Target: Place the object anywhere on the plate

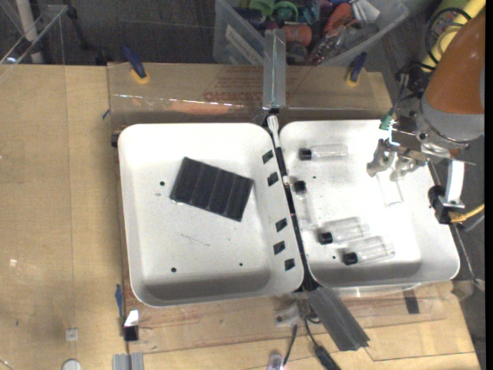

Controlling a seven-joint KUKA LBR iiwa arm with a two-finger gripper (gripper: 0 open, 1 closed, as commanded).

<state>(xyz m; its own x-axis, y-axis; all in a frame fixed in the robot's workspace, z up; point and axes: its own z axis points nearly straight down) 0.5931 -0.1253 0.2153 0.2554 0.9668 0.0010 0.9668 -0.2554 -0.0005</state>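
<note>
A: Where is the plate?
B: The dark ribbed plate (212, 189) lies flat in the left bin (146, 280), turned at a slight slant; it sits toward the far middle of that bin's floor.

A: And the objects?
B: Clear vials with black caps, all in the right bin (431, 264); one vial (323, 153) lies at the far side, a small black-capped piece (299, 185) rests just by the divider, and a pair (356, 241) lies side by side at the near side; all are well apart from the plate.

A: The tool?
B: The tool (393, 164) hovers over the far right part of the right bin, under the orange band (458, 68); whether it is wide or narrow I cannot tell; something pale shows just below it, too blurred to name.
</note>
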